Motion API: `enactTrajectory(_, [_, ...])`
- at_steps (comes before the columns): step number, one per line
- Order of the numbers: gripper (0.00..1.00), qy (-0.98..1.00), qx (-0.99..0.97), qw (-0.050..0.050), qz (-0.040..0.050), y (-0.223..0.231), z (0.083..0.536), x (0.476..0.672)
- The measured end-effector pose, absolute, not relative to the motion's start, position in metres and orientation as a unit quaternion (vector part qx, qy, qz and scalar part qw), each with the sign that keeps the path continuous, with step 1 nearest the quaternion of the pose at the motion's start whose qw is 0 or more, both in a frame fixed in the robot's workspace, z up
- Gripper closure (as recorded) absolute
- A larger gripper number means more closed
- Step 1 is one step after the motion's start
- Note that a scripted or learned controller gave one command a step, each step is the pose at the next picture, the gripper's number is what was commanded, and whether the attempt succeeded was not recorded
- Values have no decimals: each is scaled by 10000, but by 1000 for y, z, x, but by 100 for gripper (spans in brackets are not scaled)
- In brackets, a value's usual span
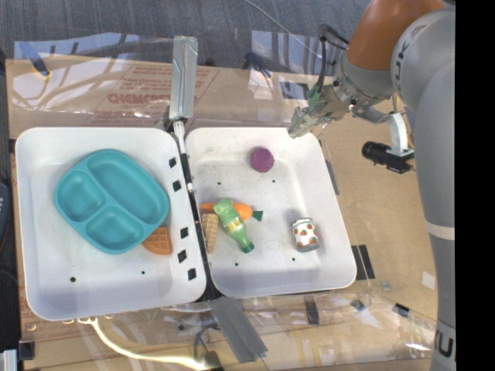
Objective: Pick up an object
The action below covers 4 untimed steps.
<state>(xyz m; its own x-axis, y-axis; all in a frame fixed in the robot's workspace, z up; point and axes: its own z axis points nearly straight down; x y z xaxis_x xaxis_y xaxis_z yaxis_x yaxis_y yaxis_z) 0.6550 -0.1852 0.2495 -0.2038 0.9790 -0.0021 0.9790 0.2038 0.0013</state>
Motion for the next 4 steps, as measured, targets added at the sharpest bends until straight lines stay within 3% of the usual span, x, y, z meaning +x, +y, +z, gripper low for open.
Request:
enactTrajectory(1, [100, 7621, 6475, 20, 6, -210, 306, 658])
enactTrajectory(2, [100, 7605, 6493, 26, 18, -169, 371, 658])
enactTrajectory(3, [100, 6674, 7447, -9, -13, -194, 354, 657])
enactTrajectory(4, [100, 5942, 8043, 10, -2, -205, 395, 657])
